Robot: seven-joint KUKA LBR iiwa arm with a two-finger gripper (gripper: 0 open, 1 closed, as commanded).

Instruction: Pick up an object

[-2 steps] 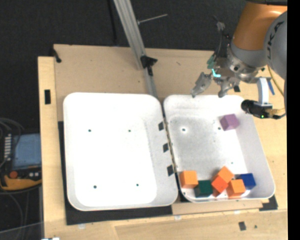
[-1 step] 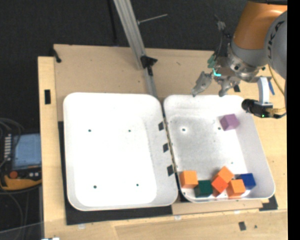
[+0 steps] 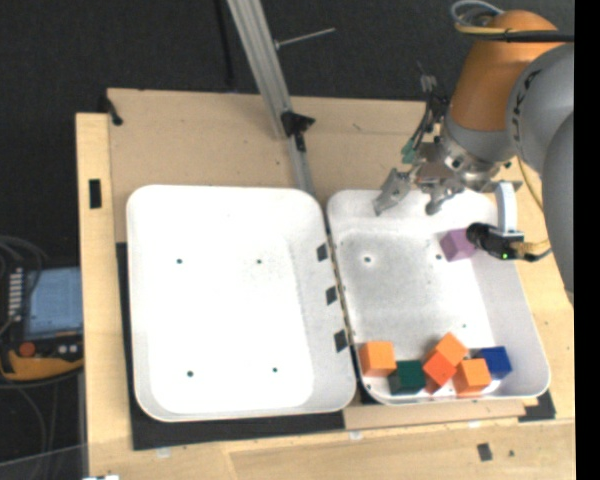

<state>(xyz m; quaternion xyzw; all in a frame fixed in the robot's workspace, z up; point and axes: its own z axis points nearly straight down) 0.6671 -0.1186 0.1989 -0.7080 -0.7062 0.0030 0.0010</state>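
Blocks, seven in all, lying in the right bin (image 3: 420, 268), which serves as the reference for every place below; purple block (image 3: 457, 245) against the bin's far right side, well apart from the others; orange block (image 3: 378, 356) at the near edge, toward the bin's left; dark green block (image 3: 409, 376) just beside it, touching the near wall; red-orange block (image 3: 439, 367) next along, tilted; a second orange block (image 3: 451, 347) just behind that one; a third orange block (image 3: 472, 375) at the near wall; blue block (image 3: 495, 361) at the bin's near right corner, touching the third orange block; gripper (image 3: 412, 194) hanging over the bin's far edge, near its middle, fingers spread apart with nothing between them, well apart from the near cluster and closer to the purple block; arm (image 3: 495, 78) grey with an orange band, rising beyond the bin's far right corner; left bin (image 3: 225, 298) set alongside, touching the right bin's left wall; metal rail (image 3: 265, 68) slanting away beyond the bin's far left corner
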